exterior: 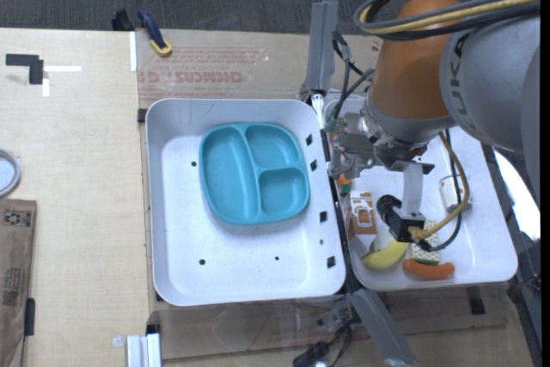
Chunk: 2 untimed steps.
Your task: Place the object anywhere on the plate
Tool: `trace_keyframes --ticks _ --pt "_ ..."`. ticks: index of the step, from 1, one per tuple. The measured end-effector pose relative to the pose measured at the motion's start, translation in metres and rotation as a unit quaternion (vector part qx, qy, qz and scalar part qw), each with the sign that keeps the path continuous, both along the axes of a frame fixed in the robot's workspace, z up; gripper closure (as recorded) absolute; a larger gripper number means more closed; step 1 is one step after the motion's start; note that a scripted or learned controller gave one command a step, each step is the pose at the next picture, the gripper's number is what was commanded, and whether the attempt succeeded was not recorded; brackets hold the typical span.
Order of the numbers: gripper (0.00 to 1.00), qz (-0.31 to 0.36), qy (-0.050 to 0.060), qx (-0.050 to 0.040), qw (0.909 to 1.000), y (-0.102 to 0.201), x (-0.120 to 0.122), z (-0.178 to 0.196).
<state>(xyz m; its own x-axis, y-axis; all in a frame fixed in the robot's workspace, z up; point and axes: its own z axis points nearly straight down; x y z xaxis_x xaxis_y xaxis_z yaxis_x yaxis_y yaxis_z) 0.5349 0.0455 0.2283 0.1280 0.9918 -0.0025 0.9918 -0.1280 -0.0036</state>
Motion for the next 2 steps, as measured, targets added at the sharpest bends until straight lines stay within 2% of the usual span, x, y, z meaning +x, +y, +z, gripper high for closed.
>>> trace_keyframes --ticks 1,2 --pt "1.0 0.068 0.0 0.0 0.9977 0.0783 0.0136 -0.0013" --pt "0.0 0.067 0.0 0.0001 0.9978 0.0779 0.0137 -0.0012"
